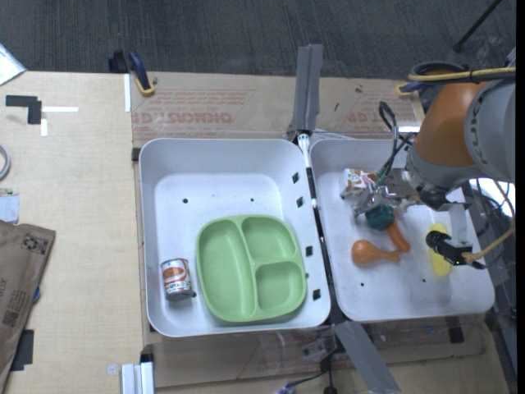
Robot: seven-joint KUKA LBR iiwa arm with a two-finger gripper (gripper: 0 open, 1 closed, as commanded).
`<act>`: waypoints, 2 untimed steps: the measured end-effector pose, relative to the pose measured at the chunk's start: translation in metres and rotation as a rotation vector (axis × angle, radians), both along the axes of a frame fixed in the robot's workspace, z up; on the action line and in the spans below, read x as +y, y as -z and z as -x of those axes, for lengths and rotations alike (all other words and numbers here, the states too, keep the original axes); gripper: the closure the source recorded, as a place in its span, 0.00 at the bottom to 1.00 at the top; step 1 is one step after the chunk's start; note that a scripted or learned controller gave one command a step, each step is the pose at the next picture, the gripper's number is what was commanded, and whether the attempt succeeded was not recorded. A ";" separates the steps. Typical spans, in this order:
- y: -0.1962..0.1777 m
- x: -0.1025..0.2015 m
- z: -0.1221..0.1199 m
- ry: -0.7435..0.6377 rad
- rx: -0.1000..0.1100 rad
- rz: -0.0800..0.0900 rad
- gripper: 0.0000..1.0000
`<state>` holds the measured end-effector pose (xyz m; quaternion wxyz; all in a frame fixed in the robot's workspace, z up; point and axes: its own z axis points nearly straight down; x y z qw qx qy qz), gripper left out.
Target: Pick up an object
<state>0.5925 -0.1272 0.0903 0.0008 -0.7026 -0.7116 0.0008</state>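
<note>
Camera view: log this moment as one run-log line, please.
hand low in right bin over teal object | grasp unconfirmed | orange gourd-shaped toy beside | left bin: green plate, can

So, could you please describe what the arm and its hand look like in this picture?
The arm is bulky and rounded, with a grey casing and a broad orange band above the wrist. Thin dark cables loop beside it. The hand is a small cluster of silvery metal parts; finer detail is too small to tell.
</note>
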 end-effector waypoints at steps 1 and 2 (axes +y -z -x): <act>-0.007 -0.001 0.000 0.004 0.003 0.000 1.00; -0.100 0.050 -0.022 0.061 0.000 0.001 1.00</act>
